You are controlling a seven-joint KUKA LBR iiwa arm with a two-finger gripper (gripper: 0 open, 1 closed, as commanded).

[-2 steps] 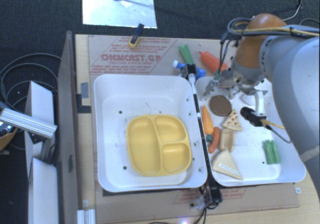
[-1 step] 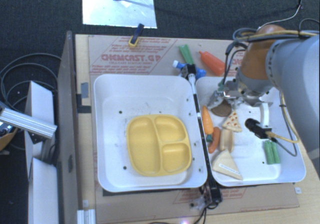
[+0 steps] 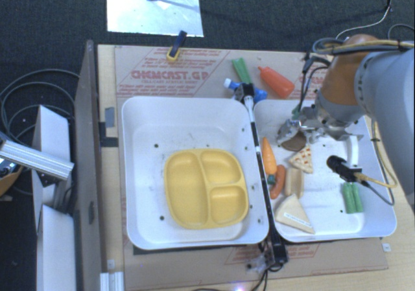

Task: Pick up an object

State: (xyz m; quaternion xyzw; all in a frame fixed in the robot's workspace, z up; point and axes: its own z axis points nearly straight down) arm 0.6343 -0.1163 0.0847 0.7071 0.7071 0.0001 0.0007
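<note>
The metallic two-finger gripper (image 3: 293, 131) is seen low in the right white bin (image 3: 379, 218), its jaw state cannot be told, just above a small, stiff, light-looking triangular pizza-slice toy (image 3: 302, 160), probably best grasped across its flat sides.

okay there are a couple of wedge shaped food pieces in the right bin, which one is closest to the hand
The small pizza slice, tan with reddish spots, lies just below the hand. The larger pale wedge sits farther off, near the right bin's front edge.
</note>
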